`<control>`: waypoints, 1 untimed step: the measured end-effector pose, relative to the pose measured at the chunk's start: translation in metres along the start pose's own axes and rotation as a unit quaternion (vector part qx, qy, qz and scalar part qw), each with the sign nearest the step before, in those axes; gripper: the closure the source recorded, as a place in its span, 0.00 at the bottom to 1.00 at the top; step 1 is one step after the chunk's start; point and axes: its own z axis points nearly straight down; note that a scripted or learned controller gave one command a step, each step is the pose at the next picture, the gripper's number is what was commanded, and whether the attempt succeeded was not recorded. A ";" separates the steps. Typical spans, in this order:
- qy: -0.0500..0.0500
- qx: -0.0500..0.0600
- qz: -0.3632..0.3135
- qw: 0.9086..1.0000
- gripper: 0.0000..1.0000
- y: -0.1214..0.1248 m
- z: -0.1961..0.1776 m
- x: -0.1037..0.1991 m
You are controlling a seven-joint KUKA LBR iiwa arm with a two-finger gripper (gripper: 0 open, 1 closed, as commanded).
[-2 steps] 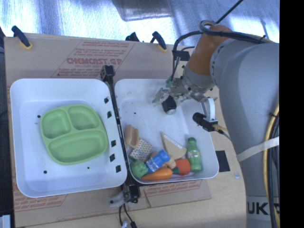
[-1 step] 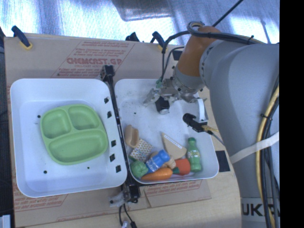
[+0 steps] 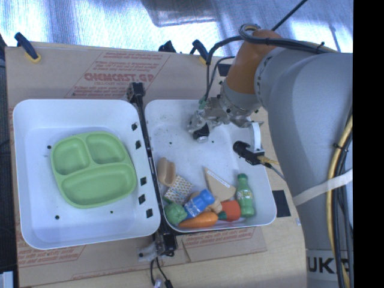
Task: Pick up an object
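Observation:
A pile of toy food lies at the near end of the right bin (image 3: 180,116): a green bottle (image 3: 244,194), an orange carrot (image 3: 198,221), a blue packet (image 3: 198,203), a tan wedge (image 3: 218,185), a red piece (image 3: 231,209) and a tan roll (image 3: 166,172). My gripper (image 3: 201,128) hangs over the far part of that bin, above bare white floor. It is well apart from the pile, and I see nothing in it.
In the left bin (image 3: 30,161) rests a green divided plate (image 3: 93,168). Black clips (image 3: 137,92) join the two bins along their shared wall. The grey arm and its cables cover the right bin's far right corner. Brown cardboard lies under both bins.

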 end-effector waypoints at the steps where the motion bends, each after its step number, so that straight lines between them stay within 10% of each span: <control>1: 0.000 -0.003 0.002 1.000 1.00 0.001 -0.111 0.075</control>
